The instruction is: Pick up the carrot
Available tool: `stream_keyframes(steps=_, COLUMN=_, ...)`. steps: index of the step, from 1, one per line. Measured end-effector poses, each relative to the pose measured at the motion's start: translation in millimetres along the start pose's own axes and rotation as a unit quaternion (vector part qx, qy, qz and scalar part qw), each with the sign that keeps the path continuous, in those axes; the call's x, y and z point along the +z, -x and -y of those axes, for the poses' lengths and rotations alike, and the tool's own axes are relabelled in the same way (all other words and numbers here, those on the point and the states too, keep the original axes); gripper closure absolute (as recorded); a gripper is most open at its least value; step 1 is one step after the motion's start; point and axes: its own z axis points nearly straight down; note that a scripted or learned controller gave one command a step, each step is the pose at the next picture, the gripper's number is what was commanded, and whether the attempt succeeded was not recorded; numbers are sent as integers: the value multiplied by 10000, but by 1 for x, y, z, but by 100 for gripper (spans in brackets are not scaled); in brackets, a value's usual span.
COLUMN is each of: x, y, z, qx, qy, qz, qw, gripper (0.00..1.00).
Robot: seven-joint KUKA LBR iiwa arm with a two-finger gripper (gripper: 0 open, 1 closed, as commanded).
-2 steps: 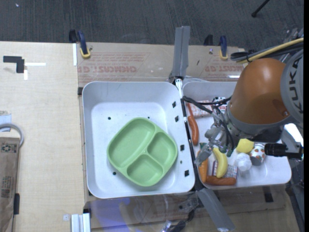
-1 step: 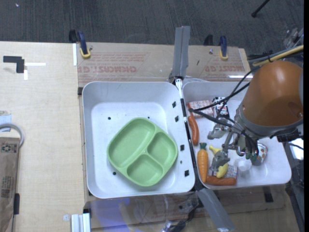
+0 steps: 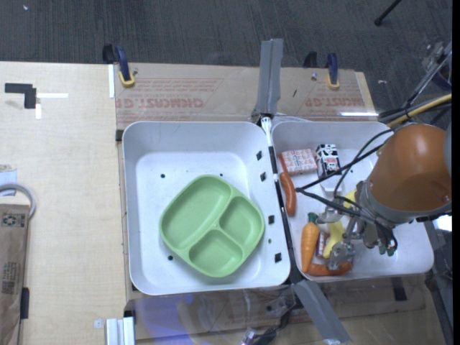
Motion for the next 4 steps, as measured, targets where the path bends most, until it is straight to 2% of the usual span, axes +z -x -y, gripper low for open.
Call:
stream_keyframes(steps=1, x=4, y=48, z=-15, qx=-1559, qy=12, qz=-30, qw=9878, gripper=0)
stream_keyframes(steps=2, x=-3, y=49, z=-15, qx=-1522, qy=29, qz=-38, qw=9883, gripper=100)
stream_keyframes(steps=3, x=-90, y=40, z=-119, qx=790, qy=-7, qz=-31, qw=9969, gripper=100)
stream_keyframes(steps=4, x=-90, y=116, z=-90, qx=2309, qy=-19, qz=-31, qw=9730, gripper=100)
